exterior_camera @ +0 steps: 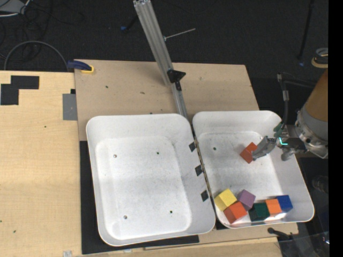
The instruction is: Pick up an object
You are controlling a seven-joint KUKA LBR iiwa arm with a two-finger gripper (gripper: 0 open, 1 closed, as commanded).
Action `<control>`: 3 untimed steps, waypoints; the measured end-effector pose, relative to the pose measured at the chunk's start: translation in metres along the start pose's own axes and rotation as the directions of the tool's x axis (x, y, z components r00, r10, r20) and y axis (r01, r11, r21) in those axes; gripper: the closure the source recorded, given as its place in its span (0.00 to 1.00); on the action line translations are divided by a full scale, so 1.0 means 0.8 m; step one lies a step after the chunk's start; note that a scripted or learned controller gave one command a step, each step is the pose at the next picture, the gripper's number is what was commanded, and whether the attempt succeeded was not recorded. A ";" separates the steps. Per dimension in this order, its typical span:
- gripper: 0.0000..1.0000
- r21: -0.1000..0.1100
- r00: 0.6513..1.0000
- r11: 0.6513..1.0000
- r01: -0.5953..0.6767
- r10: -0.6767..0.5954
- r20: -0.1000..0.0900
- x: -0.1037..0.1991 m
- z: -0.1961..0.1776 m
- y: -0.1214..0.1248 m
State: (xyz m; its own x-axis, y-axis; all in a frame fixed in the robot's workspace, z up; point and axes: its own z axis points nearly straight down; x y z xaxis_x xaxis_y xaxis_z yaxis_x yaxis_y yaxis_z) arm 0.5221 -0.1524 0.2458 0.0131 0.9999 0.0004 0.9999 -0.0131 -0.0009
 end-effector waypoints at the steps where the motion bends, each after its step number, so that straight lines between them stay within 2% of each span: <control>1: 0.00 0.000 1.000 1.000 0.000 0.000 0.000 0.000 0.000 0.000; 3: 0.00 0.000 1.000 1.000 -0.002 0.002 0.000 0.000 0.000 0.000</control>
State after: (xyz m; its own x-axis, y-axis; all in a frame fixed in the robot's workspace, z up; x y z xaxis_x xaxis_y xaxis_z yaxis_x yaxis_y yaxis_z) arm 0.5221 -0.1526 0.2459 0.0152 0.9999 0.0002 0.9999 -0.0152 -0.0004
